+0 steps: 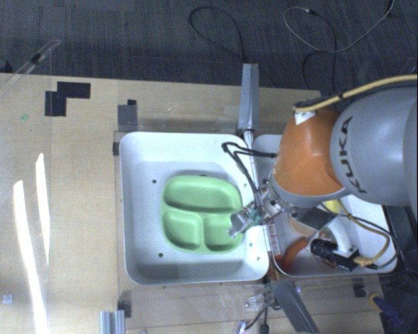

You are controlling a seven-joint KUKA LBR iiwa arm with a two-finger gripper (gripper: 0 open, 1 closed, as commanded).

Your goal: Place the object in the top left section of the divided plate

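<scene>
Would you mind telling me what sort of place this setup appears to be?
Probably a robotics lab: a KUKA arm reaches over white bins on a wooden bench, with loose cables behind.

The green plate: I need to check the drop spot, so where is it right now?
The green plate lies in the left bin, toward that bin's right side, with the end effector over the plate's right edge.

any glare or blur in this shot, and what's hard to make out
Camera view: bright glare streaks cross the bench at left; the green divided plate in the left bin is evenly lit and fairly sharp; the gripper at the plate's right edge is small and blurry; the arm hides most of the right bin.
</scene>
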